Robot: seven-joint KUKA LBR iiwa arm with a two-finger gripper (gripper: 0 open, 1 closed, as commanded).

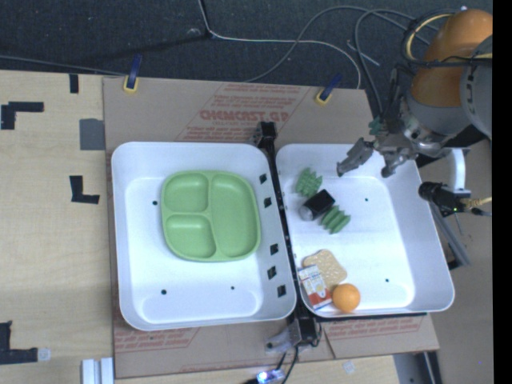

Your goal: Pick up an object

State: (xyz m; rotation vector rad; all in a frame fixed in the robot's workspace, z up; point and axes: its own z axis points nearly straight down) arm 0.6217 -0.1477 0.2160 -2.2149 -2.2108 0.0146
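1. Overhead, the grey arm (pixel 460 70) is reaching in from the right, its orange band sitting above the wrist, and the gripper (pixel 370 164) is hanging over the upper part of the right bin (pixel 424 238).
2. Its two fingers (pixel 352 160) are standing apart, with nothing between them; they are pointing down toward bare white bin floor near the back rim.
3. Below and to the left of the gripper, a green ridged piece (pixel 308 182) is lying near the bin's left wall, and a small black object (pixel 317 205) is sitting just beside it.
4. A second green ridged piece (pixel 336 218) is lying just right of the black object, apparently touching it.
5. Toward the front of the same bin, a tan cracker-like item (pixel 328 266) is resting against a small red-and-white carton (pixel 314 284), and an orange fruit (pixel 346 297) is sitting just beside both, near the front rim.
6. Alongside, the left bin (pixel 136 214) is holding a green divided plate (pixel 211 215), lying flat near the middle.
7. Both bins are sitting side by side on a cardboard sheet (pixel 232 110) on the bench (pixel 48 214), with cables (pixel 264 38) trailing across the dark surface behind.
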